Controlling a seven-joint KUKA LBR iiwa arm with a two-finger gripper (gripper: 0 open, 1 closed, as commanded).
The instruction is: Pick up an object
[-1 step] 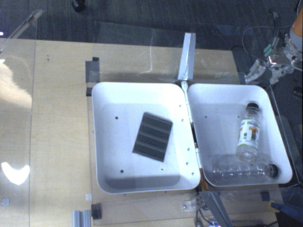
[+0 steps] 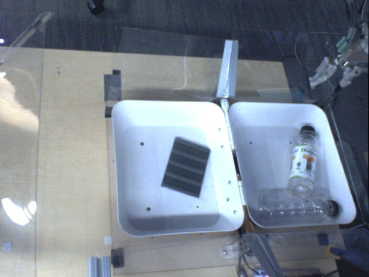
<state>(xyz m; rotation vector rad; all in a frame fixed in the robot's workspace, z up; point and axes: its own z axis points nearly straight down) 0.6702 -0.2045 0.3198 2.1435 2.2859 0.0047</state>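
The gripper [image 2: 337, 74] waits at two o'clock, outside the bins, its fingers wide and holding nothing. A bottle [image 2: 303, 161] lies at four o'clock in the right bin [image 2: 259, 120], probably easy to grab.

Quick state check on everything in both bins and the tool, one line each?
Dark grey ribbed rectangular pad: lying flat, tilted, in the left white bin.
Small clear labelled bottle with dark cap: on its side, capped, in the right white bin.
Clear plastic bottle: lying along the right bin's near wall, capped.
Tool: outside the bins, holding nothing visible.
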